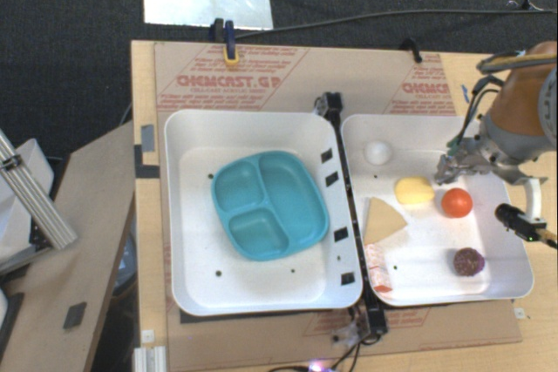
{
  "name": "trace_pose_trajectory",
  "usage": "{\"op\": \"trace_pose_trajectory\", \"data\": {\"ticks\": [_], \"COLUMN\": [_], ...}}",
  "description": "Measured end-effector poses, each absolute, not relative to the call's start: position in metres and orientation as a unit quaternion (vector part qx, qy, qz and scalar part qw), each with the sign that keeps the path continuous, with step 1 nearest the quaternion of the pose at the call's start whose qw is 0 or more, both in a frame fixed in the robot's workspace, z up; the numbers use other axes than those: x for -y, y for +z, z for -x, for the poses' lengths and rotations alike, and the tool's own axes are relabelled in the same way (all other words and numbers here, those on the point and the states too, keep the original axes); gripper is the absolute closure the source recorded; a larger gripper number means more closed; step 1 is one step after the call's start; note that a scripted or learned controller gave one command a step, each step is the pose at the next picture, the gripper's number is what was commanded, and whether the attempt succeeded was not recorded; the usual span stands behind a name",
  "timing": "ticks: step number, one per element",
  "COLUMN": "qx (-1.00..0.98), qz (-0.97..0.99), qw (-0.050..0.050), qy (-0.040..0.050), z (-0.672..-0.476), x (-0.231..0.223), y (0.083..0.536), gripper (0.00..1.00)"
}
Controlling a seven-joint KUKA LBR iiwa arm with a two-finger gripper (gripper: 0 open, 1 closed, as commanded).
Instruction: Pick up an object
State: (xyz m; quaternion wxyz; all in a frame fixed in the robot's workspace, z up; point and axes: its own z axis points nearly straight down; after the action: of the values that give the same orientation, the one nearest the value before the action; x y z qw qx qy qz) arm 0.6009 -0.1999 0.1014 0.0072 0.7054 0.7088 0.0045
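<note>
The right bin (pixel 497 274) holds a yellow lemon-like piece (pixel 413 191), an orange-red ball (pixel 457 203), a small white ball (pixel 377 153), a tan wedge (pixel 382 219), a dark purple ball (pixel 469 261) and a red-and-white packet (pixel 380 268). My gripper (pixel 448 169) hangs low over the right bin's back half, just above and between the yellow piece and the orange-red ball. I see nothing held in it.
The left bin (pixel 192 187) bears a teal divided plate (pixel 268 204). A black-clipped divider (pixel 338 187) runs between the bins. The grey arm with its orange band (pixel 523 104) comes in from the right, over the right bin's far corner.
</note>
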Motion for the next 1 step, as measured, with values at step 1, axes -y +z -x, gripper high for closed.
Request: {"op": "trace_pose_trajectory", "data": {"ticks": [1], "qx": [-0.709], "qz": [-0.706], "qw": [0.004], "qy": [0.0019], "z": [-0.6029], "x": [0.2033], "y": [0.1665], "gripper": [1.00]}}
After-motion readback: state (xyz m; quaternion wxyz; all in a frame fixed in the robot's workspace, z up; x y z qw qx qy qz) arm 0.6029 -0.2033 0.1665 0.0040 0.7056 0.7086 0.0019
